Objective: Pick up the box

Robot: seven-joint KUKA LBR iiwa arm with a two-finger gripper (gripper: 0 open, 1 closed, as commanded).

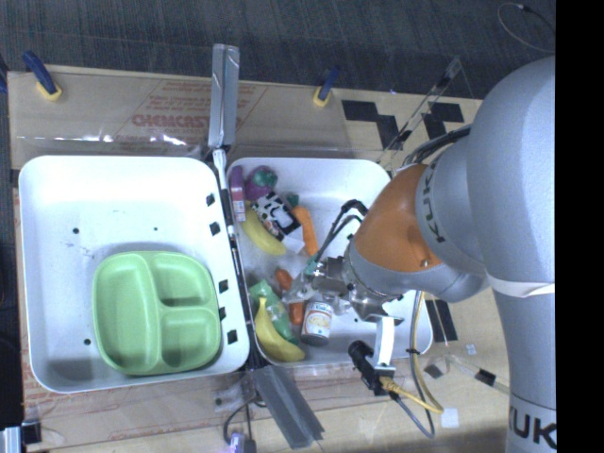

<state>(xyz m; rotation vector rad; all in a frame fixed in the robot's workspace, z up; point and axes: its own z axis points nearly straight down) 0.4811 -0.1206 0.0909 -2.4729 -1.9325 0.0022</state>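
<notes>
Two white bins sit on the table; the end effector (316, 289) hangs low in the right bin (377, 173) among the clutter, its grip state impossible to tell. No box (274, 213) is lifted; the black-and-white carton lies near the bin's far left.

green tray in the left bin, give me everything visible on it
The green tray is pale green and looks like smooth moulded plastic, a rounded rectangle with raised ridges splitting it into three compartments: one long one on its left, two smaller ones on its right. It lies flat, open side up, on the floor of the left bin, toward the near side and turned slightly askew to the walls. Nothing sits in its compartments, and no other item touches it.
</notes>
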